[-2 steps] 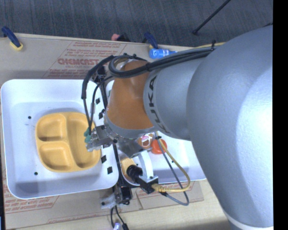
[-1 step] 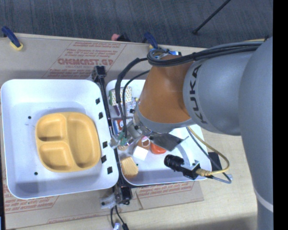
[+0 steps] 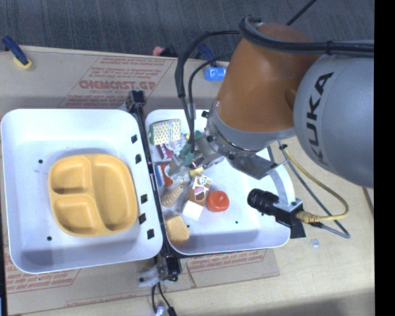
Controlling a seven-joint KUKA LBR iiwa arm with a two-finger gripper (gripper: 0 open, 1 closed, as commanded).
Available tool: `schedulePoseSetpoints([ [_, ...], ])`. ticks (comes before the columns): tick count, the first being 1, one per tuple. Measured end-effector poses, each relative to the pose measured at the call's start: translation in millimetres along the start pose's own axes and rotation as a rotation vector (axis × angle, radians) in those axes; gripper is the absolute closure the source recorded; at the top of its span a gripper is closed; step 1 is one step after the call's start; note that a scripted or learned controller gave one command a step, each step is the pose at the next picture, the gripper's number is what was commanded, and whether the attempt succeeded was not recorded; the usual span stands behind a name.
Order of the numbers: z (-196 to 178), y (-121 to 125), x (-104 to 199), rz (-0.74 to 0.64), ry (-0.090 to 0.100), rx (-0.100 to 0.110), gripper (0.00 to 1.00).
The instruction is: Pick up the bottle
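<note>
Where nearest the camera, right bin (image 3: 250,239) with bottle (image 3: 210,198) lying among clutter, orange cap showing, not yet lifted. Just beyond, tool (image 3: 191,155) low over the heap; opening impossible to tell, pick-up outstanding.

Divided tray (image 3: 92,193) in left bin (image 3: 16,176)

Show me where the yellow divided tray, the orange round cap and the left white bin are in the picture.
yellow divided tray (image 3: 92,194), camera view, on the ridge between its compartments.
orange round cap (image 3: 216,201), camera view, on its top face.
left white bin (image 3: 26,130), camera view, on bare floor near its upper left corner.
</note>
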State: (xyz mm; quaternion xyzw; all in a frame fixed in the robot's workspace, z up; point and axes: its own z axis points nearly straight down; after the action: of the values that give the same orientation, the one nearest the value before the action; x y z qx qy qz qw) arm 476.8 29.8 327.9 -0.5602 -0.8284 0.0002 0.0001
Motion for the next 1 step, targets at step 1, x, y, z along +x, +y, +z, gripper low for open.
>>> schedulePoseSetpoints([
  [1,109.1,23.9,63.6,-0.098,0.002,0.005,1.0],
])
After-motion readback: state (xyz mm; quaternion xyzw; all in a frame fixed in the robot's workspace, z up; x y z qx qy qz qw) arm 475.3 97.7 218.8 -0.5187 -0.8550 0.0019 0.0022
